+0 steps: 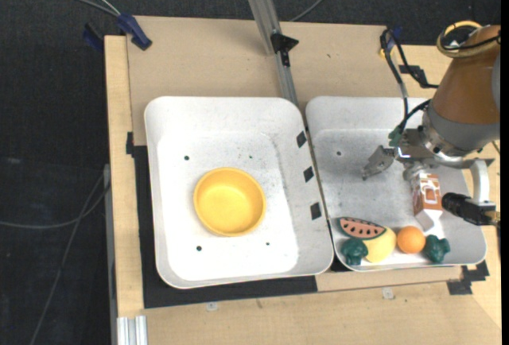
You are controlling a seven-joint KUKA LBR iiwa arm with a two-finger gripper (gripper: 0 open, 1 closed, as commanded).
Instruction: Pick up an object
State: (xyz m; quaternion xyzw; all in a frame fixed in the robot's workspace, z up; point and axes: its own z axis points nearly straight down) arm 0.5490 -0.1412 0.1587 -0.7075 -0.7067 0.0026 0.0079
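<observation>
My gripper [395, 168] hangs over the middle of the right bin [350, 129], open, its two grey fingers spread apart with nothing between them. An orange-and-white carton [427, 192] stands just below and right of the right finger. Along the right bin's front edge lie a watermelon slice [362, 227], a yellow fruit [382, 245], a dark green broccoli piece [354, 251], an orange [410, 240] and another green piece [436, 248]. A yellow bowl [229, 200] sits in the left bin [207, 121].
A metal pole [262, 1] slants down from the top to the seam between the bins. Black clips [308, 174] line that seam. Cables [402, 73] run along the arm at the right. The wooden bench [199, 57] surrounds both bins.
</observation>
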